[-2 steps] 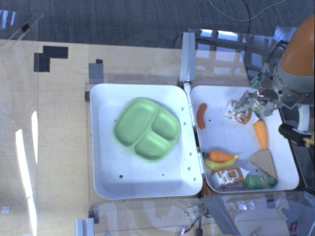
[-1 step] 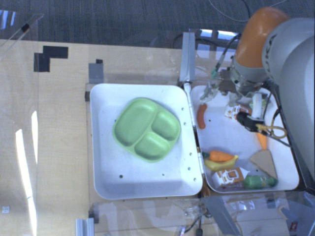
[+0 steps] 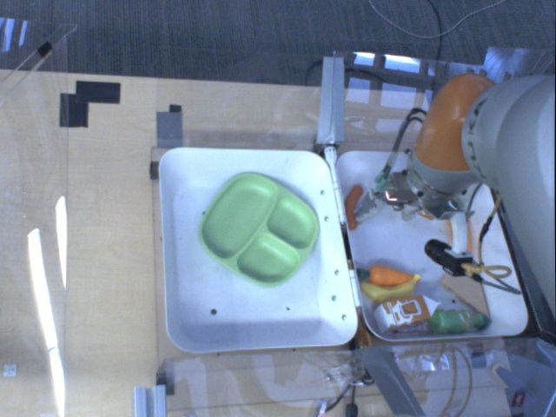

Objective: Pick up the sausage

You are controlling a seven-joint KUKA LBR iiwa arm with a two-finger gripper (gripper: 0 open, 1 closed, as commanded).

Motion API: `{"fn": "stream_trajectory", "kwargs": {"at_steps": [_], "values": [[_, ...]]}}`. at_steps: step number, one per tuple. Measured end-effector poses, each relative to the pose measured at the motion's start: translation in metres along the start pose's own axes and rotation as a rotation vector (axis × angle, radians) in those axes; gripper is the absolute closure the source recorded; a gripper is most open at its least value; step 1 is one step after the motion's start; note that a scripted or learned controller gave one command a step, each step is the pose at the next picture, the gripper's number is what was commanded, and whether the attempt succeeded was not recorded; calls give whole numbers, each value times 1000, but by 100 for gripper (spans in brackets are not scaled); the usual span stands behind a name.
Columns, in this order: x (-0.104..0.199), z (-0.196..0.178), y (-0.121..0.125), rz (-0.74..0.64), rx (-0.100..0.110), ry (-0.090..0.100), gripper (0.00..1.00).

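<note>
The sausage [image 3: 353,205] is a short reddish-orange link lying lengthwise against the left wall of the right bin [image 3: 508,320]. My gripper [image 3: 375,203] hangs low over that bin's upper left part, just to the right of the sausage and very close to it. I see nothing held in the gripper. The grey arm with its orange band [image 3: 447,133] reaches in from the right and hides the bin's upper right part.
Along the right bin's front lie an orange carrot [image 3: 389,275], a yellow piece [image 3: 382,290], a small printed box [image 3: 408,312] and a green bottle [image 3: 458,321]. The left bin [image 3: 187,320] holds a green divided plate [image 3: 259,226].
</note>
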State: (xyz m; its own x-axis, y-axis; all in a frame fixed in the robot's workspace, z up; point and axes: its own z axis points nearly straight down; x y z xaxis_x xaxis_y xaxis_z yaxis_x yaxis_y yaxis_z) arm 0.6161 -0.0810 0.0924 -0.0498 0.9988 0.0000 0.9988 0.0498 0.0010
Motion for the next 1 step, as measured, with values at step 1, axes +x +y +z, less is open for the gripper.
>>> {"fn": "stream_trajectory", "kwargs": {"at_steps": [1], "values": [[-15, 9, 43, 123, 44, 6, 0]]}}
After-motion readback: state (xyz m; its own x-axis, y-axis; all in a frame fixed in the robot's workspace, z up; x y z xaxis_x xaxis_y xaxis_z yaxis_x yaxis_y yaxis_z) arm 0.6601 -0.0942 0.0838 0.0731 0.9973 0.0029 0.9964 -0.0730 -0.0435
